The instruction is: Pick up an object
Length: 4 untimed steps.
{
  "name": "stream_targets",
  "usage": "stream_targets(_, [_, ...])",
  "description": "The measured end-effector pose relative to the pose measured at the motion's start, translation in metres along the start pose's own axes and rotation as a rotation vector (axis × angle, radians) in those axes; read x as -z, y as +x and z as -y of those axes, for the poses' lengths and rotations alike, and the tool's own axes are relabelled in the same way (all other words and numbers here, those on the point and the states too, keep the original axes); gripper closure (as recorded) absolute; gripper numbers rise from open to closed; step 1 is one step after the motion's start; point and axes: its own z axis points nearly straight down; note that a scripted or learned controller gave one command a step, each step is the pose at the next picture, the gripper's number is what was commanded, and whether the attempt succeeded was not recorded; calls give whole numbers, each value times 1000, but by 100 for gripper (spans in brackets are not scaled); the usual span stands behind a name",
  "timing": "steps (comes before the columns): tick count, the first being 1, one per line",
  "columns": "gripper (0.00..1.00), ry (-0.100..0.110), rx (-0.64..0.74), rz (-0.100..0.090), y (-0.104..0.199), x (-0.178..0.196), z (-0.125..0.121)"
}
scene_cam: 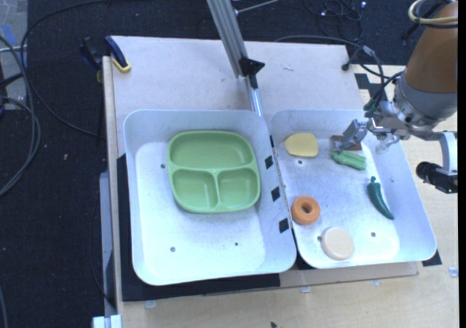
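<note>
The right bin (411, 195) holds a yellow rounded piece (301, 145), a light green piece (350, 159), a dark green pepper (379, 197), an orange doughnut (306, 210) and a cream disc (337, 243). My gripper (352, 136) reaches in from the right and hovers at the back of this bin, just above the light green piece and right of the yellow one. Nothing shows between its fingers.
The left bin (145, 246) carries a green three-compartment plate (215, 170). A slanted metal pole (227, 20) rises behind the bins. A blue and yellow tool (117, 55) lies at the bench's back left corner. Cables cross the dark floor around the bench.
</note>
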Motion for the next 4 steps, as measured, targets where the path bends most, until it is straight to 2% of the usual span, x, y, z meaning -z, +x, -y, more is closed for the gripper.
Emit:
stream_targets(1, [0, -11, 2, 2, 0, 6, -2])
stream_targets(2, [0, -7, 4, 1, 7, -43, -10])
stream_targets(3, [0, -6, 0, 1, -1, -97, -15])
stream_targets(4, [0, -12, 1, 3, -1, -138, -16])
